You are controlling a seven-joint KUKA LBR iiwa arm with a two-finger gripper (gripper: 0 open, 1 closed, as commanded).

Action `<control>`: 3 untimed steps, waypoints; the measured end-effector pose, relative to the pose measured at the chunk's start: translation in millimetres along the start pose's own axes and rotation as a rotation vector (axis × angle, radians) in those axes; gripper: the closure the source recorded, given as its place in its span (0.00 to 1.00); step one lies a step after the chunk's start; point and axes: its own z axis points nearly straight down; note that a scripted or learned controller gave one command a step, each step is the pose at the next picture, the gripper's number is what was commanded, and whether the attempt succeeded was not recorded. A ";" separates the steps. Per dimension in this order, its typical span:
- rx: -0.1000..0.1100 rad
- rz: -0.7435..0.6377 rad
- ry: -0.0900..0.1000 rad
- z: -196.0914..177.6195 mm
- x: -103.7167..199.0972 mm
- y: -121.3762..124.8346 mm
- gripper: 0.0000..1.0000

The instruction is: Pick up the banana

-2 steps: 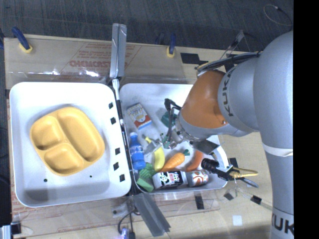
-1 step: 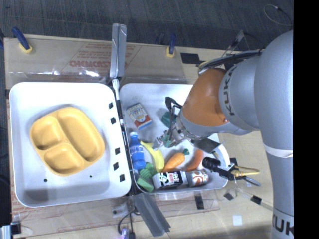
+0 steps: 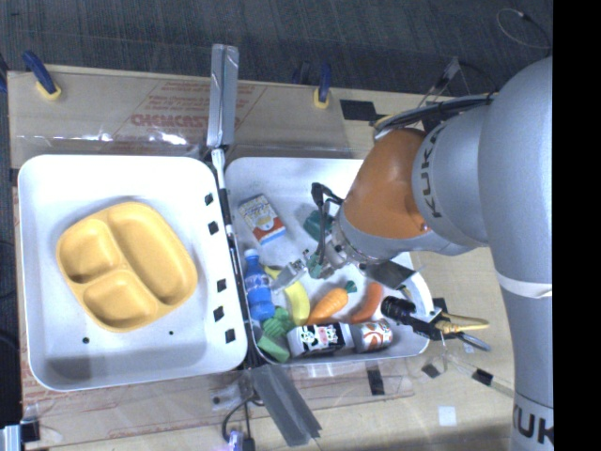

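Observation:
The banana (image 3: 297, 302) is a short yellow piece lying in the right bin (image 3: 282, 172), between a blue bottle (image 3: 257, 289) and a carrot (image 3: 329, 303). My gripper (image 3: 306, 269) hangs low over the bin, just above the banana's upper end. The grey wrist and orange band (image 3: 385, 200) cover the bin's right half. Nothing can be made out in the gripper's grasp.
Around the banana lie a green toy (image 3: 273, 332), a black-and-white bottle (image 3: 322, 337), a small carton (image 3: 260, 217), a teal object (image 3: 314, 222) and an orange piece (image 3: 368, 301). The left bin (image 3: 56, 181) holds a yellow divided plate (image 3: 127, 263).

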 end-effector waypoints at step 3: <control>0.002 -0.027 0.005 12.6 -2.9 -19.7 0.00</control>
